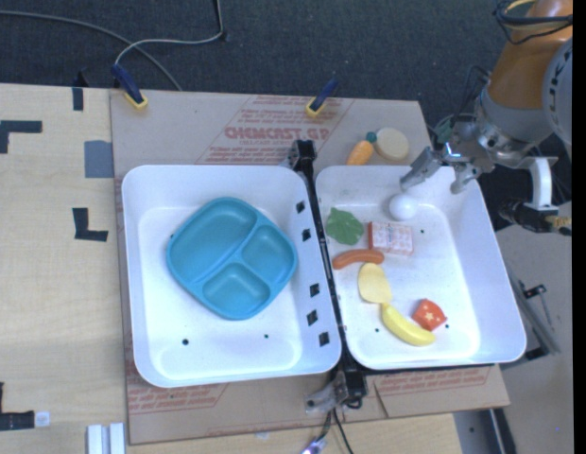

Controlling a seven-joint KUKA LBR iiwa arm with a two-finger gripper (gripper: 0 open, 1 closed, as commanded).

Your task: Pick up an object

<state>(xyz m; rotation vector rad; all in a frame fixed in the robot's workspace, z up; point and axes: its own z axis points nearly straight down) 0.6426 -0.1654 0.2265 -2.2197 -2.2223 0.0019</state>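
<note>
My gripper [437, 175] hangs over the far edge of the right bin [482, 282], its two fingers spread open with nothing between them. Just below it, near the bin's back wall, lies a white ball [404, 206]. Further in the bin lie a green leafy piece [344, 225], a pink-and-white block [392, 238], a red sausage [356, 258], a pale yellow slice [373, 283], a banana [406, 327] and a red tomato-like piece [429, 313].
The left bin [151, 348] holds a blue divided plate [232, 256]. Behind the right bin, on the cardboard, lie a small carrot [362, 149] and a cream round piece [392, 143]. A row of black clips [317, 253] runs between the bins.
</note>
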